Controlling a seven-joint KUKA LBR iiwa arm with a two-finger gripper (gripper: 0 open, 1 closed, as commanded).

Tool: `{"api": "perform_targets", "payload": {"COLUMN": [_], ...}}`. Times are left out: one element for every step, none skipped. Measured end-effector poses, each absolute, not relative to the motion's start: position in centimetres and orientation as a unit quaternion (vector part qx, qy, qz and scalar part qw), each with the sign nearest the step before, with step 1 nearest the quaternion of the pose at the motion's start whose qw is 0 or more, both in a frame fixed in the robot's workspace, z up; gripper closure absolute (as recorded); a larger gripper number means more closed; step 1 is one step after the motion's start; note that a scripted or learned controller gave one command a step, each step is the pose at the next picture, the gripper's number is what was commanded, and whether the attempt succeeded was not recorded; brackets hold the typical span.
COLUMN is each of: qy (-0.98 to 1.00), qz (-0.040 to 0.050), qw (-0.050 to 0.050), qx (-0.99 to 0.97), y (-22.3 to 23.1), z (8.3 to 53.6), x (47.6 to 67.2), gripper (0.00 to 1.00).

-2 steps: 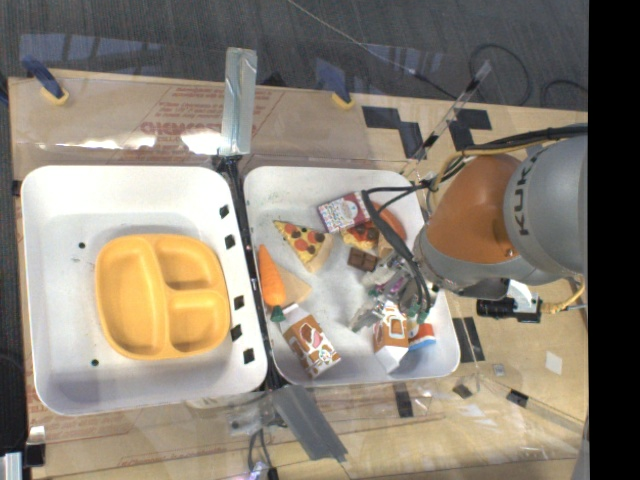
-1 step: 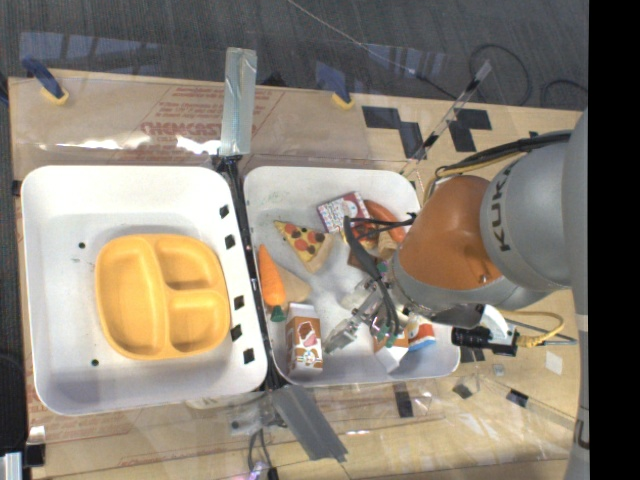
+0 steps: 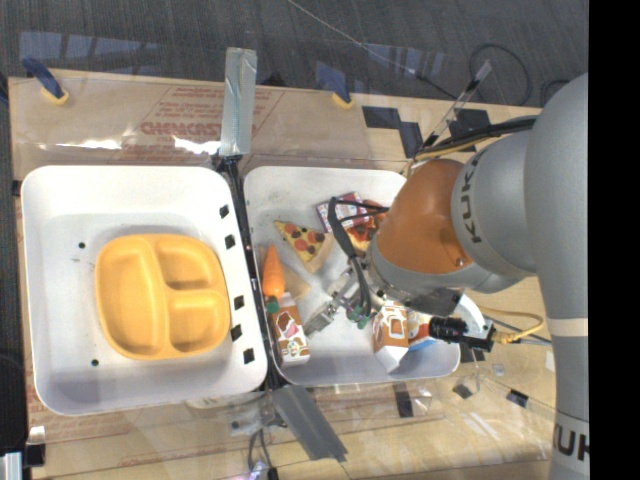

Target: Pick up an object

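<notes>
Camera view: we see the gripper point(image 3: 338, 303) low in the right bin point(image 3: 330, 368), just beside the carrot point(image 3: 272, 272); we cannot tell its jaw state.

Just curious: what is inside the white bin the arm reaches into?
In the right white bin: a pizza-slice toy, an orange carrot toy, small printed cartons and the gripper. The arm's orange band covers the rest.

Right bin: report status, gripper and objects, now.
Gripper low in right bin, mid-clutter. Nothing seen held. Carrot, pizza slice, small carton close around. Yellow tray in left bin.
</notes>
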State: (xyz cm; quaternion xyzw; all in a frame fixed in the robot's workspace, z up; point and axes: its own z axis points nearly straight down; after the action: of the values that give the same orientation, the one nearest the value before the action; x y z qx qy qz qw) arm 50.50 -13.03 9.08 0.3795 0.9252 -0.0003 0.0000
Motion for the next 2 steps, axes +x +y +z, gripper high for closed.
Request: {"api": "perform_targets", "payload": {"qy": [0.927,0.885], "qz": [0.0000,-0.0005], "qw": [-0.001,-0.001], "qx": [0.376,0.465], "y": [-12.9,-9.7], "z": [9.9,9.0], "x": [50.6,56.1], "gripper": [1.00,1.00]}}
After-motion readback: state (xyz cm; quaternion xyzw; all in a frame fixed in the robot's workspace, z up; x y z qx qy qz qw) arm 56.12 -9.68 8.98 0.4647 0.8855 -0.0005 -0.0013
